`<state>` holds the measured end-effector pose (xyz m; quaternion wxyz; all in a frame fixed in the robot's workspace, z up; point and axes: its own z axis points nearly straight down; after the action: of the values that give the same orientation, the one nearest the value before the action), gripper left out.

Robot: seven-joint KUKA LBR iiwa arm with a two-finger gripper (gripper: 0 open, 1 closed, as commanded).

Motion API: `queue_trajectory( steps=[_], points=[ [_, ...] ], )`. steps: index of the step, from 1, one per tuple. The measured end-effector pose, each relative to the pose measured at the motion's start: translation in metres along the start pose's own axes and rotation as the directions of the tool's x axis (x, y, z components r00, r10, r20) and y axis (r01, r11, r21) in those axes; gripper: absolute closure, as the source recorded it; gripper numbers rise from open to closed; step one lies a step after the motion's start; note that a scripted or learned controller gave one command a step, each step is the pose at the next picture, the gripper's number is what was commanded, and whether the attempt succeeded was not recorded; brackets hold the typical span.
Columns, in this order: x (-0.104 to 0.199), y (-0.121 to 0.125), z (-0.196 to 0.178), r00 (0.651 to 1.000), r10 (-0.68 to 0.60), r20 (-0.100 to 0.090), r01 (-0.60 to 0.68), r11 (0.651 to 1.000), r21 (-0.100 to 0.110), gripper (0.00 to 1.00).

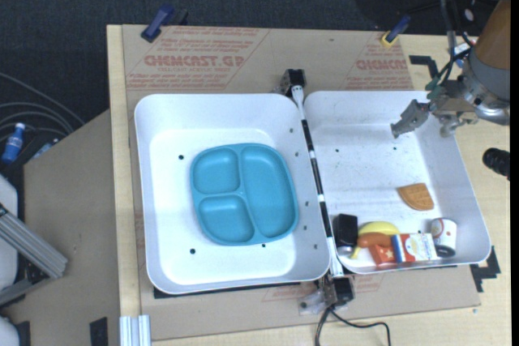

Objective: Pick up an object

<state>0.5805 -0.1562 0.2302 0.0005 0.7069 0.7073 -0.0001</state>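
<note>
Hovering over the upper right part of the right bin (454, 166), my claw (409, 121) carries nothing that I can see; whether its fingers are spread or pressed together I cannot tell from this slanted view. My arm (491, 65) comes in from the right edge, across the bin's far corner.

That bin holds a small cluster along its near wall: a black block (346, 228) by the divider, a yellow banana-like piece (378, 229) beside it, a red and white carton (401, 249), and a small white cup (445, 232) lying on its side. An orange-brown wedge (416, 196) (it looks like a slice of toast) lies apart from them, nearer the middle, well below my claw.

Left bin (162, 134) holds a blue divided plate (243, 193) with three compartments, resting flat near its centre.

Both bins sit side by side on the cardboard-covered tabletop (203, 57).
</note>
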Motion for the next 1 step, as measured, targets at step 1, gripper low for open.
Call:
queue_trajectory(
  steps=[1],
  points=[
    [-0.0512,-0.0187,0.1312,1.000,0.003,-0.002,-0.003,1.000,0.008,0.00]
  ],
)
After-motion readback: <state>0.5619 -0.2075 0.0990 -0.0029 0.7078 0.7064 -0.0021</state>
